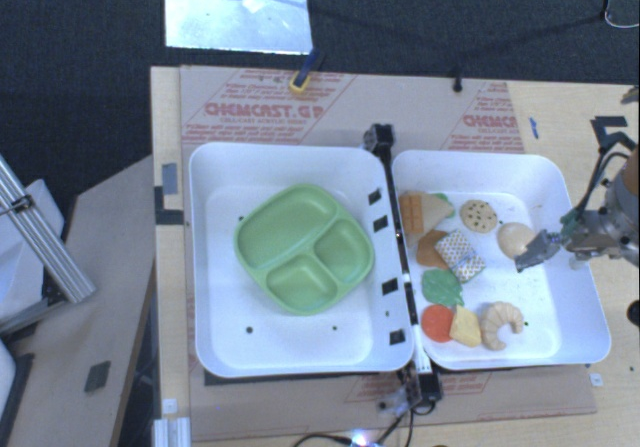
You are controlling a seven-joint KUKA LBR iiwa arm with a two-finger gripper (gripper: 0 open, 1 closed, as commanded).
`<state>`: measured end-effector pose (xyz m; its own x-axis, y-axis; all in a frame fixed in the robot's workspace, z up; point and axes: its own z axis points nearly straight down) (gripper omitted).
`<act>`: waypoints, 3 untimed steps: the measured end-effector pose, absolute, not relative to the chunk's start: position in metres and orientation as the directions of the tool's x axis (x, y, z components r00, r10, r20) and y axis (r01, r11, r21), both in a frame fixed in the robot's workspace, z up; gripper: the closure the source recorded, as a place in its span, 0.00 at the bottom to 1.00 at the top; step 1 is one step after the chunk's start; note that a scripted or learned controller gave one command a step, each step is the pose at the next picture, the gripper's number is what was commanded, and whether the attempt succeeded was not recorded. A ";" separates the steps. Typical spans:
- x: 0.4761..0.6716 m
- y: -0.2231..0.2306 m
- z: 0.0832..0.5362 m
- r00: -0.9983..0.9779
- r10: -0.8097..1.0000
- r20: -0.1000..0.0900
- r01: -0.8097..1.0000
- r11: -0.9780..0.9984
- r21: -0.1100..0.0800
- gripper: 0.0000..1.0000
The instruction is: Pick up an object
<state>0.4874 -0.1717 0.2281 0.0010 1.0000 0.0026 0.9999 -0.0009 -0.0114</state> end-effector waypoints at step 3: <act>0.475 -0.174 0.130 0.000 1.000 0.001 1.000 0.000 -0.003 0.00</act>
